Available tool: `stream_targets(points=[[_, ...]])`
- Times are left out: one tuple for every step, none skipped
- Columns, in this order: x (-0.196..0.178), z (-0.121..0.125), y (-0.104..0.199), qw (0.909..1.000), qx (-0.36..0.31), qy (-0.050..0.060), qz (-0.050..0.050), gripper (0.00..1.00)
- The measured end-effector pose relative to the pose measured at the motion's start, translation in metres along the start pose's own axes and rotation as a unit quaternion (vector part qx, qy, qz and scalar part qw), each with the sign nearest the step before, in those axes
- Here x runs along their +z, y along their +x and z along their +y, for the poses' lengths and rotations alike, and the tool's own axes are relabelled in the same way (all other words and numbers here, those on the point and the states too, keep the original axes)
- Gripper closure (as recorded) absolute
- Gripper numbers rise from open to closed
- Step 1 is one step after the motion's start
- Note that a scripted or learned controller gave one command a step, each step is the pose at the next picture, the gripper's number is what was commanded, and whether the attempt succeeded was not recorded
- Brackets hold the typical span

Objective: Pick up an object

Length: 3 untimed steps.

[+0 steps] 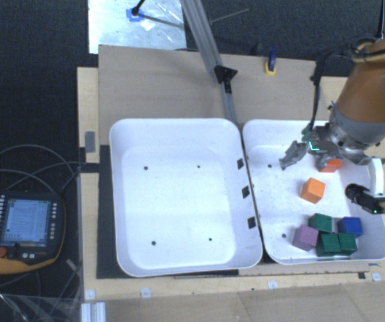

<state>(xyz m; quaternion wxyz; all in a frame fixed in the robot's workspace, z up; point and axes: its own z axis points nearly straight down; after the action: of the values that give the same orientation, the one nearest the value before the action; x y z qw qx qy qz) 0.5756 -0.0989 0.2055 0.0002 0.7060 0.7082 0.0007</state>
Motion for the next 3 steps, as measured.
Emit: stream_targets(points=[[0.041, 0.0, 0.001, 1.0, 0.0, 0.002, 0.0, 0.0], [0.086, -0.005, -0.005, 1.0, 0.001, 0.002, 0.0, 0.0], [0.116, -0.005, -0.005, 1.0, 0.0, 0.001, 0.0, 0.0]])
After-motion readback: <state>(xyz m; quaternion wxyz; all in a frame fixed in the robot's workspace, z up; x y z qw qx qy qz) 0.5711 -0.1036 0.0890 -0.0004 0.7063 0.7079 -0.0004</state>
